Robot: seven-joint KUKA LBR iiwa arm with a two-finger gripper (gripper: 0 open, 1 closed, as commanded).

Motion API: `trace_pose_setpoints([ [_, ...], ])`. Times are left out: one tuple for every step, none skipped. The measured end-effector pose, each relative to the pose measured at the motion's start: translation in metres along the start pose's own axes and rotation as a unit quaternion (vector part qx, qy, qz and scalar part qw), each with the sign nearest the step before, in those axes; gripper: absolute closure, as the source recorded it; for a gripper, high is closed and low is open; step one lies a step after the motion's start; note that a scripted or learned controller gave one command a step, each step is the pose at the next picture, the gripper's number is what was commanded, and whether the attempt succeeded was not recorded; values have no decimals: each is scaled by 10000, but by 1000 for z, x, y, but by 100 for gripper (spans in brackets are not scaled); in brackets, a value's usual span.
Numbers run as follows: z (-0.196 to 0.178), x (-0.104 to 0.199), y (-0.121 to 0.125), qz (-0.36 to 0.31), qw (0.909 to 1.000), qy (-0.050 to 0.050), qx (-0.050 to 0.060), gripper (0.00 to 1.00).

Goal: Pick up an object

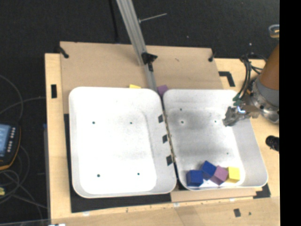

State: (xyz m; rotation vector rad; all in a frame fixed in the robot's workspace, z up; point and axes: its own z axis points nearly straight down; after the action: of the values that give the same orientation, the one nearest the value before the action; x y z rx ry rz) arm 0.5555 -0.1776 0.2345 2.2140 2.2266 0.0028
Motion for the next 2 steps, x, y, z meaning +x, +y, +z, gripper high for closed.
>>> trace_pose_setpoints([
  [55, 49, -10, -1, 10000, 8, 26, 100],
  [62, 58, 21, 8, 10000, -6, 2, 100],
])
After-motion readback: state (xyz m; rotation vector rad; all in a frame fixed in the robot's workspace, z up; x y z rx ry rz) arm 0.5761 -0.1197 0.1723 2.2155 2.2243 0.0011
